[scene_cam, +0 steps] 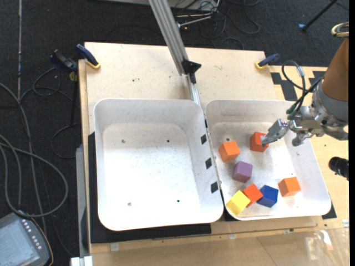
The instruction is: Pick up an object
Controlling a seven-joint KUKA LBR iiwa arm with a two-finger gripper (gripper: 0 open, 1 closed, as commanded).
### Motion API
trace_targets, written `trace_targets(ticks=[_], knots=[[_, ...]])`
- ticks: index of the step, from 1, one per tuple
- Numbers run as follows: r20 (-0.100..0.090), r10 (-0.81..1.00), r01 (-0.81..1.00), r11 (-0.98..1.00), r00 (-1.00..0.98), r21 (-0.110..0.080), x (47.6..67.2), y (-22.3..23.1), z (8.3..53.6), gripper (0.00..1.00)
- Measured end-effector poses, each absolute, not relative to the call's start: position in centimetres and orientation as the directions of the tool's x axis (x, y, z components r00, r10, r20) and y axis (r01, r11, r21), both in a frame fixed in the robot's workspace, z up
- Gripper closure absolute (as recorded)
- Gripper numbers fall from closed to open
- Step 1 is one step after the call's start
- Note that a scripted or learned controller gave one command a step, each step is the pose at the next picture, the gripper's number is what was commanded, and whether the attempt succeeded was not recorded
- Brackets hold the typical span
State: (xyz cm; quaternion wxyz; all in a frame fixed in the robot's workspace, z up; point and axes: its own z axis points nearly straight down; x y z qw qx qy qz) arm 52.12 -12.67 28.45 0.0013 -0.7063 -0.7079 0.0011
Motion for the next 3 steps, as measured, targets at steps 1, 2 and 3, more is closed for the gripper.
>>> trace_targets(ticks=[1,2,3], knots=[[-0.001,1.0,1.0,0.0,0.0,0.001,52.2,-12.7,28.7,0.0],[0.001,1.0,1.0,-0.001,0.001,-0.005,51.8,-11.9,22.6,0.0],[0.001,1.0,1.0,-0.001,0.001,-0.005,51.4,-11.8,18.2,0.0]])
